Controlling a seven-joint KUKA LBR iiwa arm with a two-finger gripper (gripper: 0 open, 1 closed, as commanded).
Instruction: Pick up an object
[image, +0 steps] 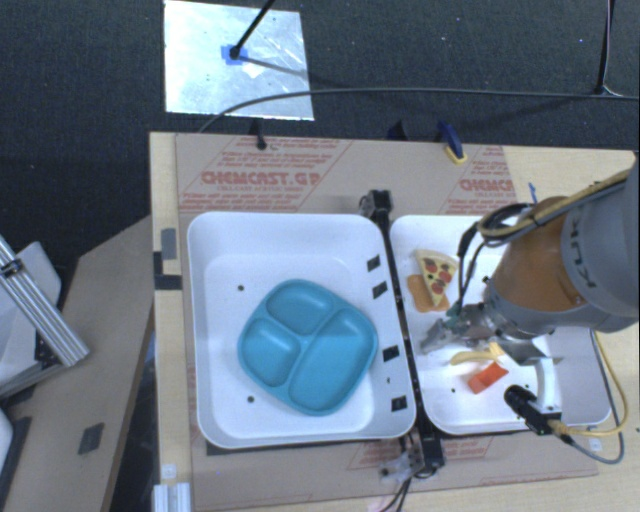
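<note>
In the right white bin (440, 405) lie three small objects. A toy pizza slice (435, 276) rests near the bin's far left corner. A thin yellow piece (476, 354) sits mid-bin, and an orange-red block (488, 377) lies just in front of it. My gripper (446, 330) hangs low over the bin's left half, between the pizza slice and the yellow piece. The grey and orange arm behind it covers the bin's right side. Nothing is visibly held.
The left white bin (225, 265) holds a blue divided plate (307, 345). A black divider (392, 300) with clips runs between the bins. A black plug and cable (530, 408) hang off the arm near the right bin's front edge.
</note>
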